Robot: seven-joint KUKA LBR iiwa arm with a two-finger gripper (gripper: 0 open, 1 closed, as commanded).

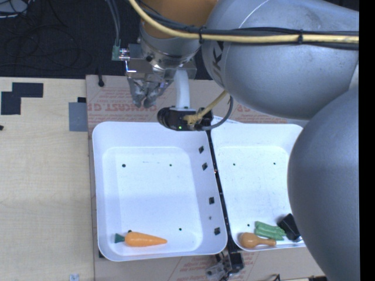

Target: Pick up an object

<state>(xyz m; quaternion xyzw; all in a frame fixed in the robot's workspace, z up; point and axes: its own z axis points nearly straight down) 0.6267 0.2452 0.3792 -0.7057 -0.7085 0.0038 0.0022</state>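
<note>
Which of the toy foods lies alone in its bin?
The orange carrot, alone in the left bin. The pear and green beans share the right bin.

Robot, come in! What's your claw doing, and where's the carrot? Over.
Gripper up behind the left bin, holding nothing. Carrot lies at that bin's near edge, untouched. Nothing in the way.

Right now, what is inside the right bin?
In the right bin lie a tan pear-shaped toy, a green piece and a black object. The arm covers its right part.
</note>
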